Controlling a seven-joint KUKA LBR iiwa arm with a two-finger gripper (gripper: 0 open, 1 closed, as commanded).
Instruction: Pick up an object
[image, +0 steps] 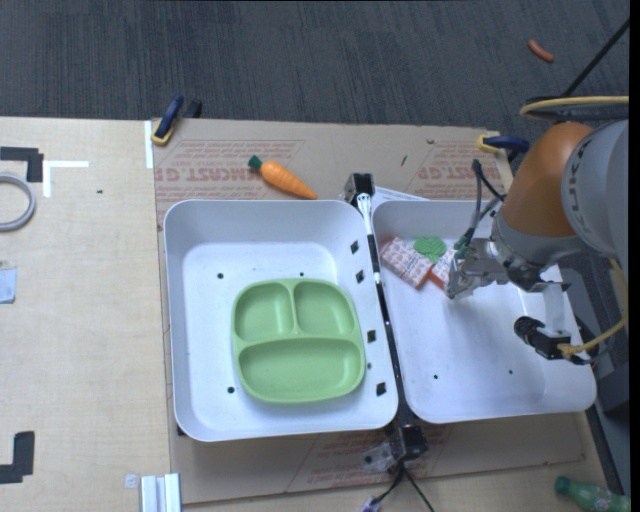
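1. Fingers of the gripper (456, 285): state cannot be told; they point down into the right bin (500, 390) at right centre of the frame, tips low over the bin floor
2. Just left of the tips, upper left part of the right bin: a red-and-white patterned packet (405, 260), an orange piece (440, 271) at its right end, a green round item (430, 246) above; contact with the gripper unclear
3. Left bin (190, 300), centre frame: green divided plate (298, 340) lying flat
4. Toy carrot (283, 177) on the cardboard above the left bin, outside both bins
5. Arm (560, 190) enters from the right, orange band uppermost
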